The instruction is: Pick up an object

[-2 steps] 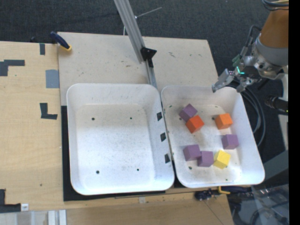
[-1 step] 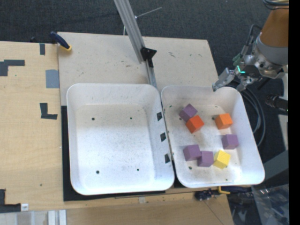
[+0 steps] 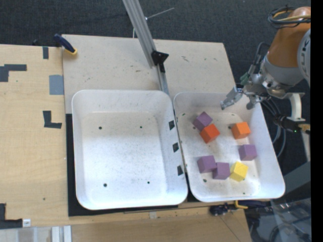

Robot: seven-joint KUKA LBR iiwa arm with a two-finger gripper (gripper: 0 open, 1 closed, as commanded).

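Observation:
The right bin (image 3: pixel 267 183) holds several small blocks. A purple block (image 3: pixel 203 120) touches an orange-red block (image 3: pixel 210 133) near the bin's middle left. An orange block (image 3: pixel 240 130) lies to their right, with a purple block (image 3: pixel 247 152) below it. Two purple blocks (image 3: pixel 212 166) and a yellow block (image 3: pixel 239 171) sit near the front. My gripper (image 3: pixel 237 100) hangs open over the bin's far right corner, above the orange block, with nothing between its fingers.
The left bin (image 3: pixel 81 135) stands beside the right one. A slanted metal pole (image 3: pixel 144 32) runs from the top down to the seam between the bins. A blue and yellow clamp (image 3: pixel 65 43) lies on the bench at the far left. Cables hang at the right.

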